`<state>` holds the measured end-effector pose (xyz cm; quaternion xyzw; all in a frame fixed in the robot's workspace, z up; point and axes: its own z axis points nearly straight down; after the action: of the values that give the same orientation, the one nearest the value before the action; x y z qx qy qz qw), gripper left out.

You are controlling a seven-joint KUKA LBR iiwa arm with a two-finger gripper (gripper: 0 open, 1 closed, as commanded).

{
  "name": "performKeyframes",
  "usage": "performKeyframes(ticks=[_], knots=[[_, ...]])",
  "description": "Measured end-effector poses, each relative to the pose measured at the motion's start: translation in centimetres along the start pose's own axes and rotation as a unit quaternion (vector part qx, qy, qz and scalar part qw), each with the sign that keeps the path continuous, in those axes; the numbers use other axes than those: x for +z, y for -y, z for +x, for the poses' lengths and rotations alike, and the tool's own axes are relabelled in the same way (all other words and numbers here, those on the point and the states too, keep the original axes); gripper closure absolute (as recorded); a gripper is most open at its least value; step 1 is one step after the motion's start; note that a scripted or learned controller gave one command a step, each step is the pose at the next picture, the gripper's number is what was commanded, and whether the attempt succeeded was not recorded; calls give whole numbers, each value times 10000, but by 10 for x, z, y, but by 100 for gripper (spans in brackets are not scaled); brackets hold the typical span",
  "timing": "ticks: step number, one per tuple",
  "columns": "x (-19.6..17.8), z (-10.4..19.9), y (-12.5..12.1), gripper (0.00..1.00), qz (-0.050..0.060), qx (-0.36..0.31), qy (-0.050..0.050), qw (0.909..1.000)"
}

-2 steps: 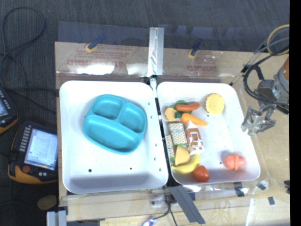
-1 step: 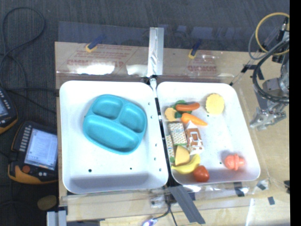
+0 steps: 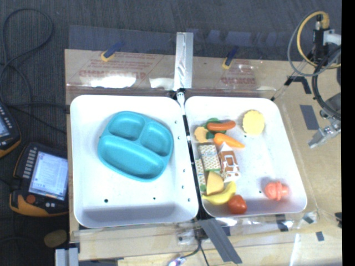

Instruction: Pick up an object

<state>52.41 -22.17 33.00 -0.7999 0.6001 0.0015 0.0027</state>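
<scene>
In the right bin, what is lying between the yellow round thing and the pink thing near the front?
Nothing: in the camera view, bare white bin floor runs from the yellow round piece to the pink piece.

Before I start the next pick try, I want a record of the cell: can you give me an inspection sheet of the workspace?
Surface: two white bins side by side, left bin and right bin, on a bench.
Job's things: right bin holds a yellow round piece, carrot, banana, red tomato, pink-orange toy and small boxes.
Clutter: blue divided plate in the left bin.
Grippers: metal fingers at the right, outside the bins; holding nothing.
Cables: yellow loop upper right; black cable upper left.
Surroundings: handheld pendant at left.
</scene>
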Motion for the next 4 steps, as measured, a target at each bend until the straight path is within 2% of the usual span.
performKeyframes(ticks=[1,2,3,4], knots=[[-56,-9,-7,100,-3,-1090,2,9940],[-59,-13,-4,100,-14,-2990,-1,9543],[-69,-14,-5,100,-5,-4969,8,8678],[-74,-5,-18,100,6,-4759,6,8795]])
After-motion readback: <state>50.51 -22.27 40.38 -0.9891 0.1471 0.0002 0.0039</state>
